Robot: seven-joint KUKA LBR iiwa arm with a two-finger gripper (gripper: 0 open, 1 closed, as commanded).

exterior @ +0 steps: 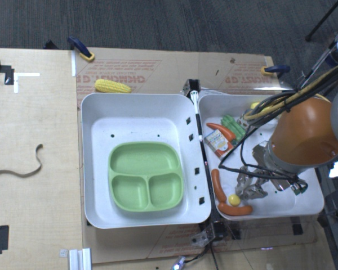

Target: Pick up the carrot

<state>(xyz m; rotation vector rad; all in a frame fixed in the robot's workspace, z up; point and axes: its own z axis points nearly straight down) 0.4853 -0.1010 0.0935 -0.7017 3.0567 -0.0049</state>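
The grey arm's gripper [249,189] hangs low in the right shallow white bin [304,206], near the small yellow ball [234,199]. Whether its jaws are open cannot be told, and nothing is visibly held. The tapered orange carrot [221,130] lies well apart, near the bin's upper left beside a green vegetable [235,122]. This looks like the approach step; next, the gripper must move over the carrot. Two orange-red sausages [217,185] lie nearby. One green divided plate [146,176] sits in the left bin [96,167].
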